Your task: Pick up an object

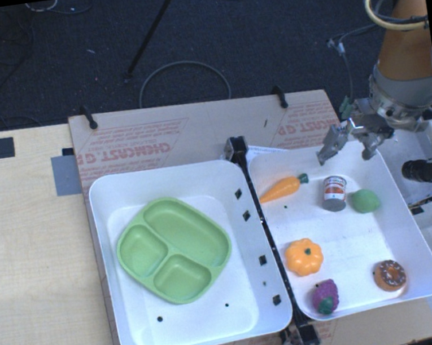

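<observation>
You saw the green divided plate [173,249] in the left bin [114,192]. The gripper [350,142] hung spread and unladen over the right bin's [418,234] far edge, near the can [333,192].

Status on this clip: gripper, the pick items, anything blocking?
Gripper open, holding nothing, over right bin's far edge. Can and green ball lie nearest, untouched. Nothing blocking.

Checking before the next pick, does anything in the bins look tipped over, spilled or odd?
Nothing stands out. The small can looks slightly tilted beside the green ball; the carrot, pumpkin and donut lie apart, unspilled.
</observation>
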You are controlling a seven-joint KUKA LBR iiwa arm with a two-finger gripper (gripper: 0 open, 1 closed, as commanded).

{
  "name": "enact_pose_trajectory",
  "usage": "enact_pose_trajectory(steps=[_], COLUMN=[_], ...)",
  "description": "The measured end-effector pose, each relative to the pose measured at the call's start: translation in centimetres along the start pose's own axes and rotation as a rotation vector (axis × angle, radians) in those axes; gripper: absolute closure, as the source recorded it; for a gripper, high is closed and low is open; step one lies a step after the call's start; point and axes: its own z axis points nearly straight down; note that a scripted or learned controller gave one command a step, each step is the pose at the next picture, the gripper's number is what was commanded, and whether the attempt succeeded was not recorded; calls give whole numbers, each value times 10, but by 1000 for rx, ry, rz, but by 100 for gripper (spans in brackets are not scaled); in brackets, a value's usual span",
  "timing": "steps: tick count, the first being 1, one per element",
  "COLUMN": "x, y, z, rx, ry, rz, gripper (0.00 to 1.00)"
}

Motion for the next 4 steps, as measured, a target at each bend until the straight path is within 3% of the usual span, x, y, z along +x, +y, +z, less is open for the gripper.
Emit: enact_pose_trajectory(steps=[1,3,4], x=[0,0,-1], y=[2,0,6], z=[-8,119,129], rx=[-13,-7,-31], ry=[-2,-1,-6], rz=[-2,-2,0], gripper=[0,0,0])
